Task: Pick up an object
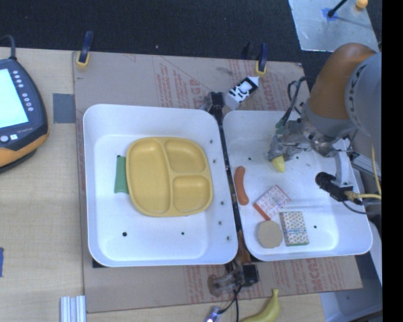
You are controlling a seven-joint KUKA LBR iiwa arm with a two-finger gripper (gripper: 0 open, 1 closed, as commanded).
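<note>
1. Two shallow white bins sit side by side on the bench: the left bin [101, 180] and the right bin [336, 243].
2. The arm [346, 79] reaches in from the right, its orange band above the wrist, bent down over the upper part of the right bin.
3. The gripper [282, 149] points down toward the bin floor near that bin's upper middle; whether it is wide or narrow cannot be told from this angle.
4. A small yellow object [278, 164] lies right at the gripper's tip; whether it is gripped or just touched is unclear.
5. Further down the right bin lie a sausage [241, 184] near the left wall, a red-and-white packet [272, 200], a round tan disc [269, 234] and a patterned box [294, 228] just beside the disc.
6. The left bin holds a yellow divided plate [169, 176] with a green piece [120, 174] poking out from under its left edge.
7. A banana [265, 308] lies on the bench below the right bin.
</note>
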